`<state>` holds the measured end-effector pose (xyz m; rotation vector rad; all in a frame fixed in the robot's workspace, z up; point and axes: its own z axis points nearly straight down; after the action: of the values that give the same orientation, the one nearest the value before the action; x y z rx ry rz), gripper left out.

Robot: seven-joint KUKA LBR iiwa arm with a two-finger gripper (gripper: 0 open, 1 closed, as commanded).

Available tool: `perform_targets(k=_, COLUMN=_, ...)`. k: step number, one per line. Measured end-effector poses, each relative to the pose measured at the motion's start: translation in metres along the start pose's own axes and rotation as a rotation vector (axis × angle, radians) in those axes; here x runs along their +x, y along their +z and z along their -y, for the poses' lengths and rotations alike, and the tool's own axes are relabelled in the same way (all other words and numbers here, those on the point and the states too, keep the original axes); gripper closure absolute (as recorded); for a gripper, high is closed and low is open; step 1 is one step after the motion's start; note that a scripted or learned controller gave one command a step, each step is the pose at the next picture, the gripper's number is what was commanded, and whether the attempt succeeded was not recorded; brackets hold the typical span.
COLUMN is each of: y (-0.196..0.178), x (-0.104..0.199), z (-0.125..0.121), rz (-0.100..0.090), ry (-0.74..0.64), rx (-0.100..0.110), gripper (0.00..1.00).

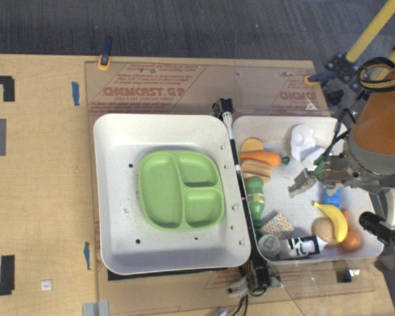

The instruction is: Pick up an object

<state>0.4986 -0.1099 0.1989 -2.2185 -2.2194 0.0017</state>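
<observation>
Arm: the grey KUKA arm with its orange band reaches in over the right edge of the right shallow white bin
Gripper: the two-finger gripper hangs above the middle of the right bin; whether it is spread or pressed together cannot be told; nothing shows between its tips
Right bin, left edge: an orange plastic carrot lies over a tan bread-like piece; a green plastic bottle lies just below them
Right bin, far side: a white crumpled plastic object
Right bin, near right corner: a yellow plastic banana touches a beige egg-shaped object; an orange round fruit sits beside them; a black-and-white small bottle lies along the near edge
Left bin: the left shallow white bin holds a light green divided plastic tray at its middle
</observation>
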Motion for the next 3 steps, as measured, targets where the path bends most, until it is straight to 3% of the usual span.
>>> perform_targets(k=1, y=0.098, x=0.015, z=-0.03, rz=0.002, ry=0.08, rx=0.002, gripper=0.0)
perform_targets(k=2, y=0.109, x=0.016, z=-0.106, rz=0.007, ry=-0.016, rx=-0.013, gripper=0.0)
perform_targets(k=3, y=0.097, x=0.014, z=-0.108, rz=0.01, ry=-0.016, rx=-0.02, gripper=1.0)
